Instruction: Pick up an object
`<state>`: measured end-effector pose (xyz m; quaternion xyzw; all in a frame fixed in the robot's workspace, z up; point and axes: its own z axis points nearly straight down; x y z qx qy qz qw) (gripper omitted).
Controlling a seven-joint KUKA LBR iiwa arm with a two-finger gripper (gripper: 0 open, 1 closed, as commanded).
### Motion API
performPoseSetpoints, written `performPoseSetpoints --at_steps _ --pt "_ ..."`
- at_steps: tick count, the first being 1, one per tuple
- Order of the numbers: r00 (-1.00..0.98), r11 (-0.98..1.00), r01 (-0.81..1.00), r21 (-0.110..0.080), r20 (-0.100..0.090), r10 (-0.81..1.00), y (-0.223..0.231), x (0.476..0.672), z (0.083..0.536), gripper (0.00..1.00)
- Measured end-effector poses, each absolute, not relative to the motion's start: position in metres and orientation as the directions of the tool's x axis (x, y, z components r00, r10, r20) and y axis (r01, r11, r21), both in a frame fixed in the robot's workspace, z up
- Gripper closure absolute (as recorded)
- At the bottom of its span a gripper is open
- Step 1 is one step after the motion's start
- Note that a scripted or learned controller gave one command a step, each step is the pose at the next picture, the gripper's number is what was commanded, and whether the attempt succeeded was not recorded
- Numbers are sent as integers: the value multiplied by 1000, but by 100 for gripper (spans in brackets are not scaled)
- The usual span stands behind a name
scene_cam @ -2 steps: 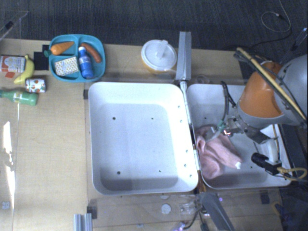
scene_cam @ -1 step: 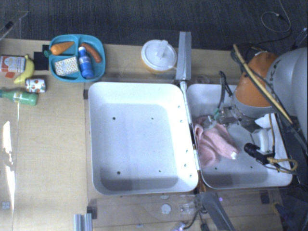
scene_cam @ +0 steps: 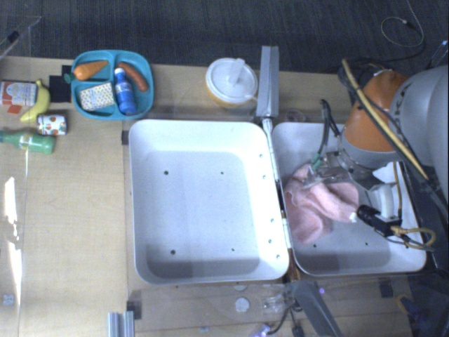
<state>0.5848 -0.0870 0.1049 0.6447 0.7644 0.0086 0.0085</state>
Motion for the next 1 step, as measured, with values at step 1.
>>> performPoseSetpoints --at_steps 1 --pt "-190 190 982 5 -2 982 -100 635 157 100"
